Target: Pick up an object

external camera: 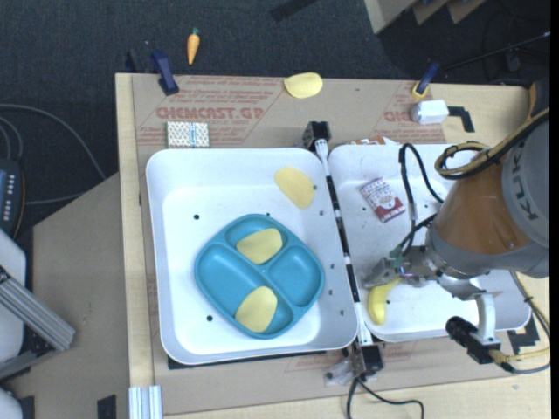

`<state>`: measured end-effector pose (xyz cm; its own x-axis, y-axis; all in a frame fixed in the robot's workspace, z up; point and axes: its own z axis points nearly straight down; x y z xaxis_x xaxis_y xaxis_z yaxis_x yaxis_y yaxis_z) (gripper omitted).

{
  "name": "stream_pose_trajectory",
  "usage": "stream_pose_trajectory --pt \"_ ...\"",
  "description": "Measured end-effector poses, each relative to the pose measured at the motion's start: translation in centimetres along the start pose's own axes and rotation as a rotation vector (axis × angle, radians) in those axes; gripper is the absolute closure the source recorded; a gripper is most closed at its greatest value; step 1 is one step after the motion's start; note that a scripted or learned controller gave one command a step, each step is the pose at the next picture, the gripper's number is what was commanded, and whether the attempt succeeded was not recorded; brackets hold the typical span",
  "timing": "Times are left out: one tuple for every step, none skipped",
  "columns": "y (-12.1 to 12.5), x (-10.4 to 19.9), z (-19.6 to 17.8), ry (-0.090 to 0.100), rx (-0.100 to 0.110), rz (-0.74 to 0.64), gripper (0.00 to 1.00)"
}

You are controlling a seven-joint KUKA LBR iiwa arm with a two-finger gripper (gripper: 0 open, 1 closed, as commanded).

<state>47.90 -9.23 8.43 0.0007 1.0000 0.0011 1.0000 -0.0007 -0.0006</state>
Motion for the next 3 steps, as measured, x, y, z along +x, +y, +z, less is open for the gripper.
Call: stream_pose_trajectory --pt "0.1 0.0 -1.0 -0.001 -0.003 0.001 1.0" --pt "3.7 0.8 -10.1 -0.002 -0.002 -0.001 1.0" --pt "3.6 0.8 -10.0 -0.002 -0.001 -0.001 0.0"
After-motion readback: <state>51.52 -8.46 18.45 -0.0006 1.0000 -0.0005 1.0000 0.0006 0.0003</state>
